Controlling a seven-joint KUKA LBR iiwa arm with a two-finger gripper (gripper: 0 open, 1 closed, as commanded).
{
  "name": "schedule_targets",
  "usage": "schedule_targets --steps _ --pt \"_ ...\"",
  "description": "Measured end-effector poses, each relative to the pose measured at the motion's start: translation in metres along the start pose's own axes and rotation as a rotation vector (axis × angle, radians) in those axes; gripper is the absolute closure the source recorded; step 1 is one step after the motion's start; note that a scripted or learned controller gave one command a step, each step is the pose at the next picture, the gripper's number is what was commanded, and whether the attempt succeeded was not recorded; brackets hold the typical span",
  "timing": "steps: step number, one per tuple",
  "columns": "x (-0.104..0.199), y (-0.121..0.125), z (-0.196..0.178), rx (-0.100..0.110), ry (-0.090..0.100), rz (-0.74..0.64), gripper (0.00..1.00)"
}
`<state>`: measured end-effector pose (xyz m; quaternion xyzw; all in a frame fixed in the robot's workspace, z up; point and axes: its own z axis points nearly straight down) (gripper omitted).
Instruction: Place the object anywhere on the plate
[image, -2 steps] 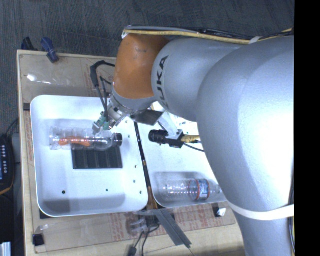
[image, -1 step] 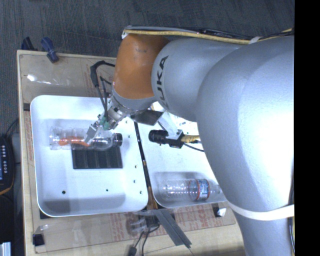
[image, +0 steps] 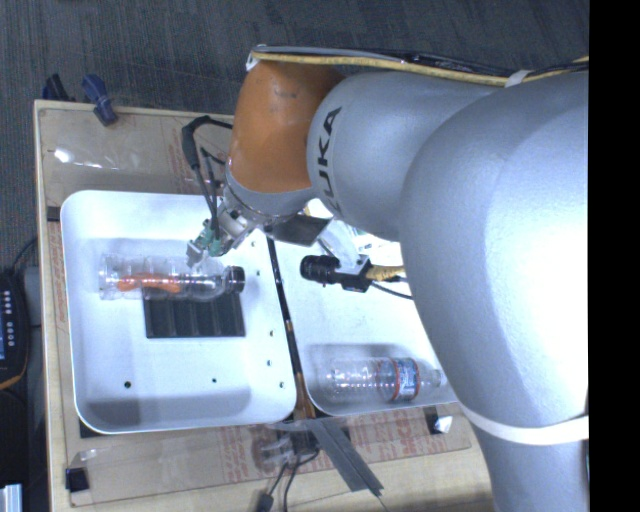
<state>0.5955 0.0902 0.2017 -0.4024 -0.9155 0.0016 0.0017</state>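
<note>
Right bin (image: 330, 405) mostly hidden under the arm (image: 470, 200), hand (image: 205, 245) too small to read

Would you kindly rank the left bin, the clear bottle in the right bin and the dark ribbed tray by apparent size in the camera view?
1. left bin, clearly largest.
2. dark ribbed tray and clear bottle: look alike in overall extent, so left unranked.

A large grey arm (image: 460, 230) reaches in from the right, its orange band (image: 275, 125) toward the far side. Its gripper (image: 208, 245) points down and left; finger state unclear.
</note>
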Motion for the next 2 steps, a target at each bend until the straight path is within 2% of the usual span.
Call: schedule_targets --steps 1,2 --pt "0.0001 0.0000 0.0000 0.000 0.000 0.000 0.00" --pt "-0.0001 0.0005 -0.0097 0.001 0.000 -0.003 1.00"
